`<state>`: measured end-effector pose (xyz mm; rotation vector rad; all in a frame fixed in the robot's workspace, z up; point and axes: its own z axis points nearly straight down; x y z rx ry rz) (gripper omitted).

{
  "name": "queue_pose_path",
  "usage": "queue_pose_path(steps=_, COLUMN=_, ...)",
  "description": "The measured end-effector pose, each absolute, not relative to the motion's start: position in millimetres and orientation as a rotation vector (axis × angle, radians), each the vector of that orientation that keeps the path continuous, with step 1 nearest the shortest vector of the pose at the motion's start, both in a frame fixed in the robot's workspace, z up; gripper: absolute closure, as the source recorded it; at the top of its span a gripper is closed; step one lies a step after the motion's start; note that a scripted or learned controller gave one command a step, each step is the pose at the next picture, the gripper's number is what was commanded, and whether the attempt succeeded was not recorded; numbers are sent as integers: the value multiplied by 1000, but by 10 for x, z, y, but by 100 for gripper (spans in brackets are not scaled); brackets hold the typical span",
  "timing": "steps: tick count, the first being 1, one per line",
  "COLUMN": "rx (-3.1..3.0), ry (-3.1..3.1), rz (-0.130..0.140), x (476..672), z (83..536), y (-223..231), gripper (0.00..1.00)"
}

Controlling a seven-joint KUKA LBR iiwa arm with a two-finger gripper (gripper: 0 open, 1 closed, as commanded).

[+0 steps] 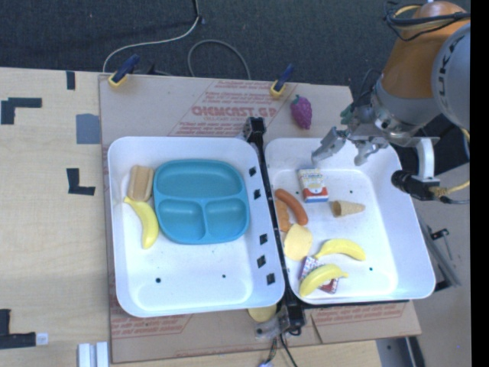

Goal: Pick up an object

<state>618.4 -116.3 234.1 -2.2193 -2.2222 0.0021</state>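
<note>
My gripper [344, 152] hangs open over the far part of the right bin [405, 228], nothing between its two grey fingers. Just below it lies a small white carton [313, 185] with a red base. An ice cream cone [346, 208] rests to the carton's right. A sausage [293, 206] lies near the bin's left wall, beside a bread roll [283, 219] and a yellow round piece [298, 242]. Two bananas [341, 248] [321, 277] sit toward the front, the nearer one on a red and white packet [312, 267].
The left bin [191, 289] holds a blue divided plate [202, 201], a banana [144, 221] and a tan bread slice [140, 182]. A purple grape bunch [302, 112] lies on the cardboard behind the right bin. Black clips join the bins along the middle.
</note>
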Motion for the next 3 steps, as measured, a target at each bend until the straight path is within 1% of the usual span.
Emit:
queue_pose_path(steps=1, rx=-2218, ry=-2219, rz=10, x=6665, z=873, y=-1526, gripper=0)
queue_pose_path(steps=2, rx=-2221, ry=-2224, rz=2, x=6683, z=1068, y=-1518, gripper=100)
queue_pose_path(steps=3, rx=-2216, ry=-2226, rz=0, x=6444, z=1377, y=-953, gripper=100)
